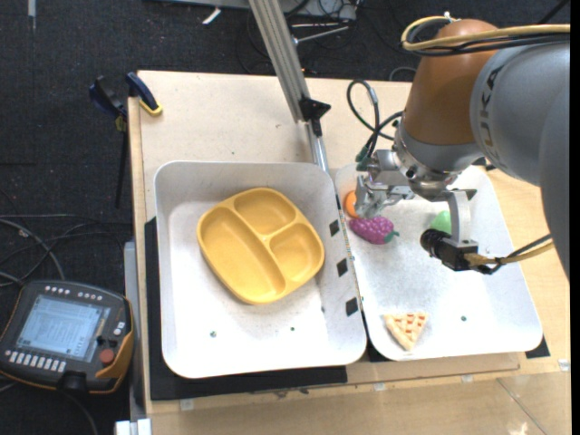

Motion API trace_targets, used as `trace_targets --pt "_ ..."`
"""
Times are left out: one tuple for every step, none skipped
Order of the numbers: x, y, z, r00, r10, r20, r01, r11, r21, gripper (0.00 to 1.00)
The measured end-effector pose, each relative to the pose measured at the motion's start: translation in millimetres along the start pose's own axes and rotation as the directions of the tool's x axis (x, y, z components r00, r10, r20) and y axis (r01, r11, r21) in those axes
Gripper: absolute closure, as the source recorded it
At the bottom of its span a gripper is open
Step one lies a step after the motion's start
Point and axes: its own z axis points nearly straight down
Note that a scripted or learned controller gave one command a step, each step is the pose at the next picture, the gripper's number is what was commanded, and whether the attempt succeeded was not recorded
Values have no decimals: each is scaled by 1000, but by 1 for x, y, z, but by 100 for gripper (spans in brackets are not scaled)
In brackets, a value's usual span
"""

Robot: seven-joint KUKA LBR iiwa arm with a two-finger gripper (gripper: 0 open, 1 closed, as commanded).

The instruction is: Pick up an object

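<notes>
My gripper (370,208) hangs low over the far left part of the right bin (453,324), right above a purple bunch of grapes (372,229). Its fingers reach down to the top of the grapes, and the view does not reveal how they stand. An orange piece (350,204) peeks out just left of the gripper. A green object (441,218) lies to the right, partly hidden behind the arm's black fitting. A pizza-like slice (407,329) rests near the front of the right bin.
The left bin (181,333) holds a yellow divided plate (261,243). A metal post (281,48) slants up from between the bins at the back. A teach pendant (62,332) lies on the floor at the lower left. A clamp (127,93) sits on the bench's far left corner.
</notes>
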Motion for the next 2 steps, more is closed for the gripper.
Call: trace_targets --pt "46 20 0 1000 1 1 -1 1000 -1 100" --pt "102 31 -9 1000 0 0 0 1000 -2 100"
